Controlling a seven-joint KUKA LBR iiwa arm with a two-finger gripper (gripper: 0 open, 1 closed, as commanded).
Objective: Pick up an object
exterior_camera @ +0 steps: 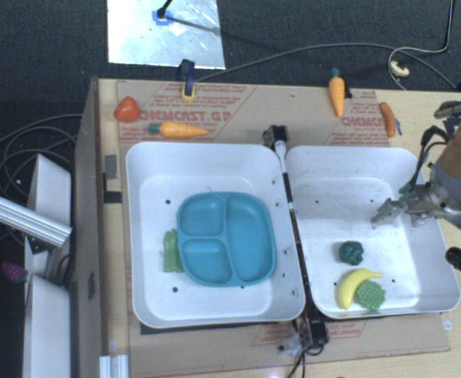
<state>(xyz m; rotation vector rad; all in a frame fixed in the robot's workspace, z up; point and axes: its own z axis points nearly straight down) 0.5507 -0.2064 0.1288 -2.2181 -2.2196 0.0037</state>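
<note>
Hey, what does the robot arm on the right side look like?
The arm is a rounded body, orange-tan above and grey below. Dark cables loop along its upper left side. Its gripper is grey metal with thin fingers.

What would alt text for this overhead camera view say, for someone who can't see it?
A grey robot arm's tool hangs over the right bin, above a dark green toy, a banana and a light green toy. The left bin holds a blue divided plate.
</note>
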